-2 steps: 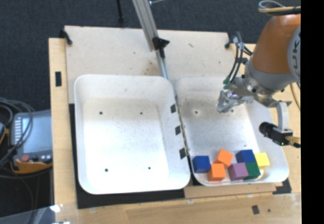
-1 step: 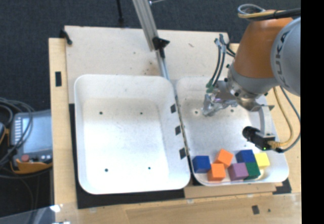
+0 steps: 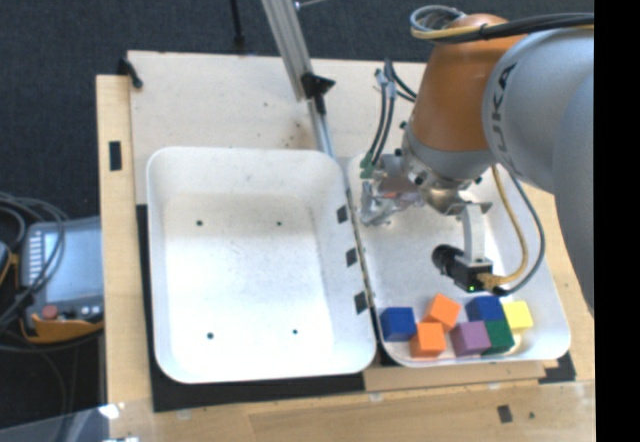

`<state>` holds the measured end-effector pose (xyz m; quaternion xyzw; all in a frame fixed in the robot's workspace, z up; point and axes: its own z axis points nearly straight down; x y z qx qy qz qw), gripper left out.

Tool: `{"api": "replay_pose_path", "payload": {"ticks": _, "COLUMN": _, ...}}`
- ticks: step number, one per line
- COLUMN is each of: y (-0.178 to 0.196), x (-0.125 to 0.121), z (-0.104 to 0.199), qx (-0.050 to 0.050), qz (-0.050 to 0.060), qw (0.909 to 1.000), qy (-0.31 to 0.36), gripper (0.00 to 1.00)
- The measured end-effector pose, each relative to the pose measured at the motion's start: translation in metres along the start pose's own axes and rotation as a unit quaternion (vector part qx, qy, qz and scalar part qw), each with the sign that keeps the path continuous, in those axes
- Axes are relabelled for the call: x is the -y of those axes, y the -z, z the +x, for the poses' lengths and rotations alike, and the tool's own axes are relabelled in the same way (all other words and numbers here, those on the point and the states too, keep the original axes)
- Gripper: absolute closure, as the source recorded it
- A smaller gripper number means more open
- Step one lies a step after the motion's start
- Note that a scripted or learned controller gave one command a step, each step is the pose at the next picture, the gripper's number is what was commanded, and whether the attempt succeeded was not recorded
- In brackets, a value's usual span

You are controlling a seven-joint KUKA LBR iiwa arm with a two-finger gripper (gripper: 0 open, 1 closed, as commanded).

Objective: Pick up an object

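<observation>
A pale tabletop on dark carpet carries two white bins. The jaws hang over the right bin's upper left; their state is unclear. Coloured blocks cluster near its lower edge, apart from the jaws.

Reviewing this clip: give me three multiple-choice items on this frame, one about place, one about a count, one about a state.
1. Where do the blocks lie?
A. near corner of the right bin
B. middle of the left bin
C. on the bench outside the bins

2. How many orange blocks?
A. none
B. two
C. five

3. The blocks are:
A. spread across both bins
B. stacked in a tall tower
C. bunched close together

Answers: 1 A, the blocks, like the yellow block, sit in the right bin; 2 B, one orange block and another; 3 C, they crowd beside the purple block.
</observation>
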<state>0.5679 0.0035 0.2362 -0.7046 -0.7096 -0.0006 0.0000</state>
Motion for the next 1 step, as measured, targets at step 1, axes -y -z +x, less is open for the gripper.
{"api": "replay_pose_path", "payload": {"ticks": 1, "y": 0.0095, "x": 0.0064, "z": 0.0528, "qx": 0.0, "qz": -0.001, "qw": 1.0, "qy": 0.001, "gripper": 1.0}}
